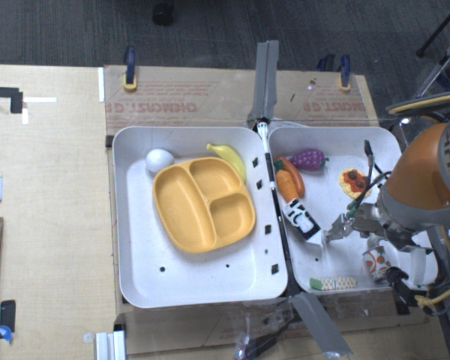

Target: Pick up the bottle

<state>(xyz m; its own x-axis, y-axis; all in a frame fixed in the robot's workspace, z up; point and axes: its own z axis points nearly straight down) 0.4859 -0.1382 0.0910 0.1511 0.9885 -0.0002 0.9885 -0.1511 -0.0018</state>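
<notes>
The bottle (301,220) is black and white and lies on its side in the right bin (336,147), against that bin's left wall, just below an orange carrot. My gripper (339,228) hangs low over the right bin, a short way to the right of the bottle and apart from it. It is open, with nothing between its metal fingers (330,235). The grey arm with its orange band (427,172) reaches in from the right and hides part of the bin's right side.
The right bin also holds a carrot (288,177), purple grapes (308,158), a pizza-slice toy (353,180), a cracker strip (334,283) and a small can (374,264). In the left bin (202,276) are a yellow divided plate (202,203), a banana (230,157) and a white egg (160,158).
</notes>
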